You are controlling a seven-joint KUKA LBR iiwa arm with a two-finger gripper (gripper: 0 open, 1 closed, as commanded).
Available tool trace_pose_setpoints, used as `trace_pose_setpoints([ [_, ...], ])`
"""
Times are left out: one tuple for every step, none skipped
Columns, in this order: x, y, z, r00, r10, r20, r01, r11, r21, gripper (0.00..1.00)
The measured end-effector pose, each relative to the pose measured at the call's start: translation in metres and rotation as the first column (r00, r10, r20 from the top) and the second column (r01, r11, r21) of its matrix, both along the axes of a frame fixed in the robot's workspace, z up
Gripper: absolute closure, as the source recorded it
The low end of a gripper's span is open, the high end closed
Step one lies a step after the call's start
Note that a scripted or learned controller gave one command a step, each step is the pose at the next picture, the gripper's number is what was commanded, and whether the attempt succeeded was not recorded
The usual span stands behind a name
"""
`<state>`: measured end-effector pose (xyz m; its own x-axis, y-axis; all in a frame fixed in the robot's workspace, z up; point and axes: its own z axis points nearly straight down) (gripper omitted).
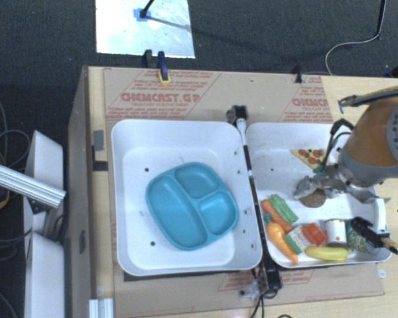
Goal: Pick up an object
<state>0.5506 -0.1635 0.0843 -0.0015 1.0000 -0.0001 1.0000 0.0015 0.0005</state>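
My gripper [311, 187] hangs low in the right bin [278, 140], reaching in from the right. It is directly over a brown round piece [314, 201], which shows just below it. I cannot make out whether anything is held. A toy pizza slice [310, 156] lies further back in the same bin. Along the bin's front lie a green cucumber [283, 208], an orange carrot [278, 234], a red piece [313, 233], a white can [335, 230] and a yellow banana [326, 252].
The left bin [139, 136] holds a blue divided plate [191, 205] at its middle. The raised divider [249, 171] between the bins runs just left of the toy food. The arm's grey and orange body [378, 141] overhangs the right bin's right side.
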Motion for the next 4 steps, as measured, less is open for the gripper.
trace_pose_setpoints([
  [0.041,-0.007,0.001,1.0,0.002,0.002,-0.002,1.0,-0.001,0.0],
  [-0.019,0.032,0.0,1.0,0.0,0.0,0.0,1.0,0.001,0.0],
  [0.015,0.02,0.0,1.0,0.001,0.002,-0.001,1.0,-0.001,0.0],
  [0.016,0.02,0.011,1.0,0.002,0.004,-0.002,1.0,0.0,1.0],
])
